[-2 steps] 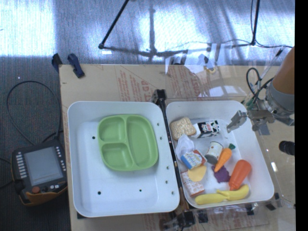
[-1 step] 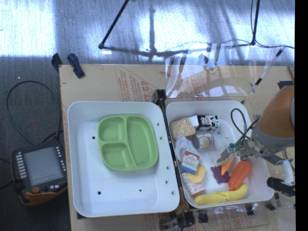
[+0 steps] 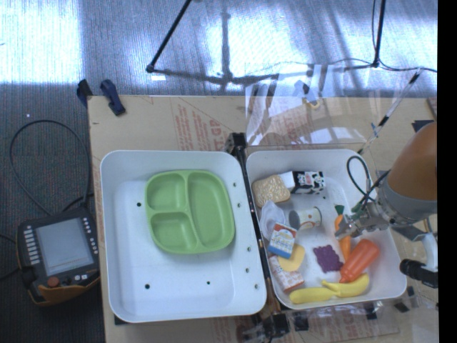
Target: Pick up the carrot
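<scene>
The carrot (image 3: 345, 248) is a slim orange toy with a small green top, lying roughly upright in the view at the right side of the right bin (image 3: 325, 156). My gripper (image 3: 355, 224) is directly over the carrot's upper half and hides its middle. The orange tip sticks out below the gripper, and the green top shows just left of it. The grey arm with its orange band comes in from the right edge.
An orange-red bottle-like toy (image 3: 361, 259) lies against the carrot's right side, above a banana (image 3: 338, 290). A purple piece (image 3: 327, 257), a cup (image 3: 305, 217), small boxes (image 3: 283, 239) and a cow-print carton (image 3: 308, 181) crowd the right bin. The left bin (image 3: 128, 263) holds a green divided plate (image 3: 190, 210).
</scene>
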Controlling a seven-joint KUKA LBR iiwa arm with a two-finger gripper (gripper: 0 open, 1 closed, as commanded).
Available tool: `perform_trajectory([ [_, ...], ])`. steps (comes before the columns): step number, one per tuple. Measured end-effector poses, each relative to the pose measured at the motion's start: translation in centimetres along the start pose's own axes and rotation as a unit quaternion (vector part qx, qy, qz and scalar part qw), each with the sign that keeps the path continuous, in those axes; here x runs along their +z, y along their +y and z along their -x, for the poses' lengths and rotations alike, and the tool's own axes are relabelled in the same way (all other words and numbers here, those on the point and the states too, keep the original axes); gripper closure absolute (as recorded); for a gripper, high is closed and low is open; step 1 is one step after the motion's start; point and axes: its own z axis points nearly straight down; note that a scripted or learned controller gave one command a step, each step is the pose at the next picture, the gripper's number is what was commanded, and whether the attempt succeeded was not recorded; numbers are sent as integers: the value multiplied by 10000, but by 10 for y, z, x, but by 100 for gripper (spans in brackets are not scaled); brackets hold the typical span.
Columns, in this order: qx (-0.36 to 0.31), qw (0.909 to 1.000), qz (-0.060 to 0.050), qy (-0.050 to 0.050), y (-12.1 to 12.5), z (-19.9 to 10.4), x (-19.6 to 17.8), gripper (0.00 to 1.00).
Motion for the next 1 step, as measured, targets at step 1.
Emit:
perform_trajectory([
  [1, 1119, 9937, 21, -11, -5, -57, -97, 100],
])
